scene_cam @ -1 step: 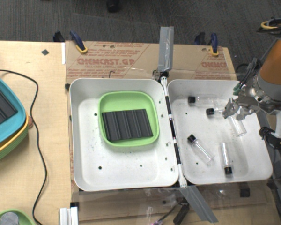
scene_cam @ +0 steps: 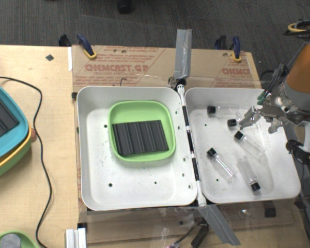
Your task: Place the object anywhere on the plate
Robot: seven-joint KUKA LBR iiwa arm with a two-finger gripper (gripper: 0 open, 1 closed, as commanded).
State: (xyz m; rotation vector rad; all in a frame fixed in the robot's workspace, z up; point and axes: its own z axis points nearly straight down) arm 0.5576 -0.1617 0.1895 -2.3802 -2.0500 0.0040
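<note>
A green square plate (scene_cam: 141, 117) sits in the left white bin (scene_cam: 93, 185) and carries a dark ribbed slab (scene_cam: 139, 137). Several clear vials with black caps lie in the right white bin (scene_cam: 279, 190): one near the back (scene_cam: 213, 109), one in the middle (scene_cam: 219, 161), one near the front right (scene_cam: 250, 177). My gripper (scene_cam: 259, 123) hovers over the right bin's far right part, open, with its fingers (scene_cam: 246, 120) spread and nothing between them. The closest vials (scene_cam: 239, 136) lie just left of and below it.
A metal divider (scene_cam: 188, 138) runs between the two bins. Cardboard (scene_cam: 124, 66) clamped behind the bins. At the left edge, stacked teal and yellow dishes (scene_cam: 8, 128) and a black cable (scene_cam: 41, 154) rest on the wooden bench.
</note>
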